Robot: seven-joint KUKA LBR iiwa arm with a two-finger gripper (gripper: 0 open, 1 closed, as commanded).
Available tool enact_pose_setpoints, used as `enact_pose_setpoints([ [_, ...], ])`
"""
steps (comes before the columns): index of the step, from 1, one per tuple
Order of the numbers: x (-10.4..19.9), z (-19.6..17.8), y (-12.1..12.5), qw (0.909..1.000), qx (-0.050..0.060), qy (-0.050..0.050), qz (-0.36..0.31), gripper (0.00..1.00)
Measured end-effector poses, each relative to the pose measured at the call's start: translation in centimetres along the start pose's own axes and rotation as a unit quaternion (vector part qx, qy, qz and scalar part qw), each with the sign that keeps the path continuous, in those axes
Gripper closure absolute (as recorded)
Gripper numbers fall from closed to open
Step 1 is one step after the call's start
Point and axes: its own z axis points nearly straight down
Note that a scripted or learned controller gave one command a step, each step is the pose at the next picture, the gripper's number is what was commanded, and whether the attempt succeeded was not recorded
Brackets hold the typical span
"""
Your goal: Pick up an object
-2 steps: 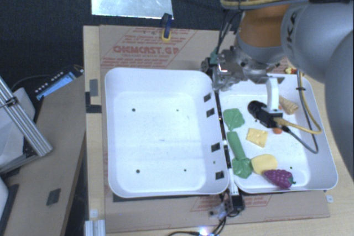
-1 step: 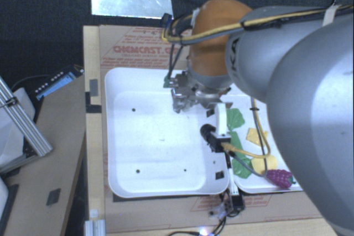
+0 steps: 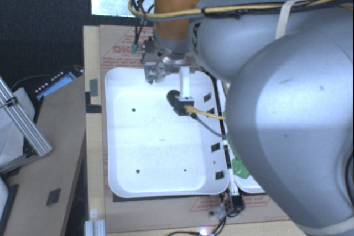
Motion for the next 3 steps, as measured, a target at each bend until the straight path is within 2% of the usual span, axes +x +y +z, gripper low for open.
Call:
enact_pose_setpoints([
  [1, 2.6, 3.0, 2.6, 1.0, 0.002, -0.001, 0.001, 1.0],
  [2, 2.4, 9.9, 2.3, 1.0, 0.006, -0.002, 0.002, 1.0],
  [3, 2.5, 8.3, 2.5, 1.0, 0.003, -0.002, 0.002, 1.0],
])
